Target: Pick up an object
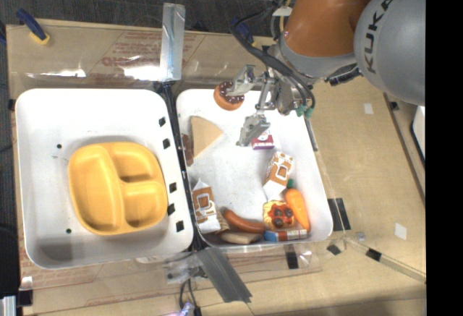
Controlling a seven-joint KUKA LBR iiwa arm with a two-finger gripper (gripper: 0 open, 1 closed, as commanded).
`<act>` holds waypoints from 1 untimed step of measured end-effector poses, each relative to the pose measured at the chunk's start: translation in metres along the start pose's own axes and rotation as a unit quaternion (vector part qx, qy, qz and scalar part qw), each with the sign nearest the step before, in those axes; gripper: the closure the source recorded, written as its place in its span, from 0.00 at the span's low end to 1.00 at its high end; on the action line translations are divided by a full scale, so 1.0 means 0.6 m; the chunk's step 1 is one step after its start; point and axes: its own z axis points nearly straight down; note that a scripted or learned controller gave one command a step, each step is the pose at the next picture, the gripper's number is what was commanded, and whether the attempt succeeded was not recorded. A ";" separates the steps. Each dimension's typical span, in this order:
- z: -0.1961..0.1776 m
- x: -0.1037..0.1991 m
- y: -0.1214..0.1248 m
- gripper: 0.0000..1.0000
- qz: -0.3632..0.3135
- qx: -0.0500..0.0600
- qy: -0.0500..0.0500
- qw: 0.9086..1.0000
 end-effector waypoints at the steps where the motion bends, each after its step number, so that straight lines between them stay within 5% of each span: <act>1: 0.133 -0.006 -0.138 0.00 -0.009 -0.001 0.004 1.000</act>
